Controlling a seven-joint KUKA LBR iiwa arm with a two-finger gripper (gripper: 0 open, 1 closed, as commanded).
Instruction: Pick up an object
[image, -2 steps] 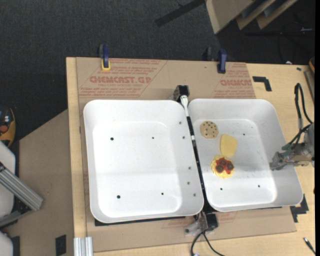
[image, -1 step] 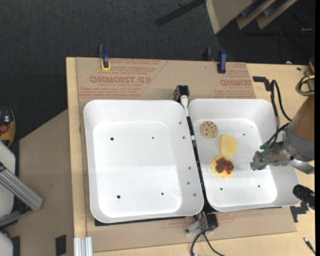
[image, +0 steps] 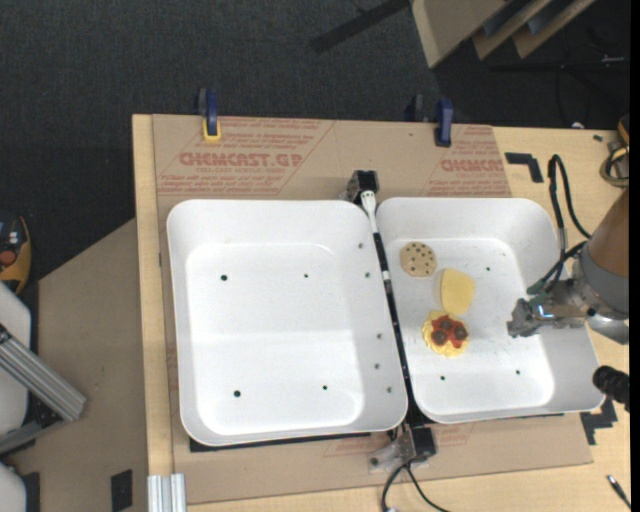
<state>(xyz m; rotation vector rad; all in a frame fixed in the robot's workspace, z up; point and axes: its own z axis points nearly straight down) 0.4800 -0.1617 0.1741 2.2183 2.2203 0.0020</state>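
I see the gripper (image: 522, 320) low over the right bin (image: 500, 400), near that bin's right wall and about midway along it. I cannot tell its state from this slant. Three objects lie in the right bin, toward its left wall: a round cookie (image: 418, 259) nearest the bench's far edge, a yellow piece (image: 458, 291) just beside it, and a yellow-and-red piece (image: 446, 334) closest to the near edge. The gripper is apart from all three. The left bin (image: 270, 320) sits alongside.
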